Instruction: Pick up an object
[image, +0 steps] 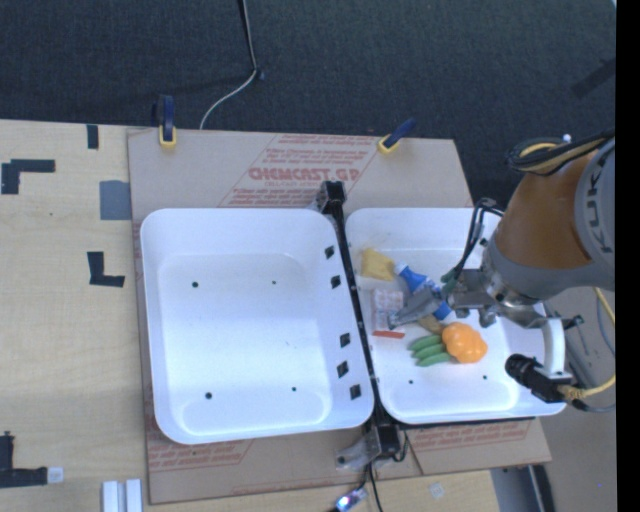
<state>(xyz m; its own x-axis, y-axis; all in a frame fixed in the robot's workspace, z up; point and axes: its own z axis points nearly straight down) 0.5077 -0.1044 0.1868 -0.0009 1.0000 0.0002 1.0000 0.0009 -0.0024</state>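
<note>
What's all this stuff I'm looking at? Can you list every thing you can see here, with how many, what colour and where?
Bins: 2, white, side by side on the bench; left bin, right bin.
Yellow object: 1, yellow, right bin, upper left part.
Blue object: 1, blue, right bin, beside the yellow one.
Clear packet: 1, transparent, right bin near the divider.
Red stick: 1, red, right bin, below the packet.
Green object: 1, green, right bin, middle.
Orange object: 1, orange, touching the green one's right side.
Cardboard sheet: 1, brown, under both bins.
Clamps: 2, blue and yellow, at the cardboard's far edge.
Arm: 1, grey and orange, over the right bin.
End effector: 1, grey, among the right bin's objects.
</note>
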